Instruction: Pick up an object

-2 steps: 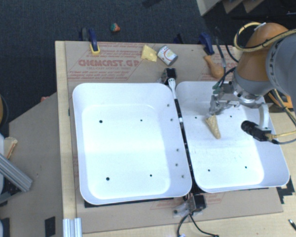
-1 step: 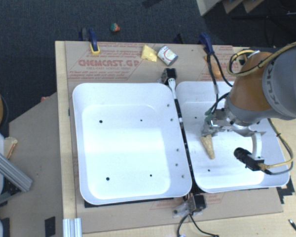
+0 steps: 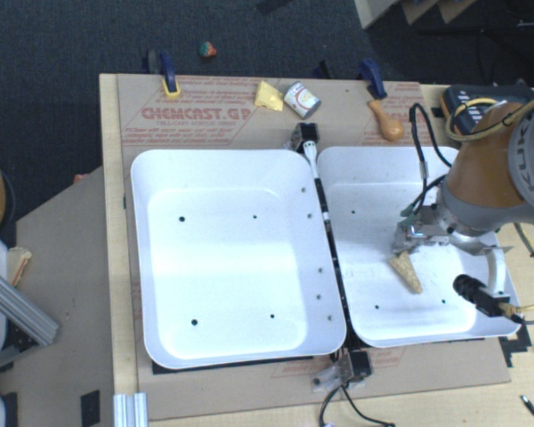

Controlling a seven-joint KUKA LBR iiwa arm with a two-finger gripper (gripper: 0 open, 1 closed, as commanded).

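Tan cone-shaped obj (image 3: 407,272), maybe an ice-cream cone toy, lies flat in the right bin (image 3: 365,238), towards its right-centre, narrow end pointing up-left, wide end down-right. Gripper (image 3: 408,241) sits just above its narrow tip, v. close, poss. touching; metal fingers (image 3: 401,245) point down-left at the bin floor. Can't tell whether the jaws are spread or pressed together: too small & dark from this angle. Nothing visibly pinched between them; the cone rests on the bin floor.

Arm (image 3: 489,172) comes in from the right, orange band above the wrist, grey body over the bin's right edge. Black cables loop from it across the bin's upper right. A black cylindrical part (image 3: 477,295) sticks out below the wrist, near the bin's lower right rim.

Left bin (image 3: 160,265) sits touching the right one, w/ a black clip (image 3: 306,136) at the top of the seam.

On the cardboard behind the bins: yellow wedge (image 3: 269,97), small white box (image 3: 302,100) just beside it, orange-tan pear-like piece (image 3: 387,123) further right, two blue clamps (image 3: 168,74) on the far edge. Small coloured ball (image 3: 208,50) on the dark floor beyond.
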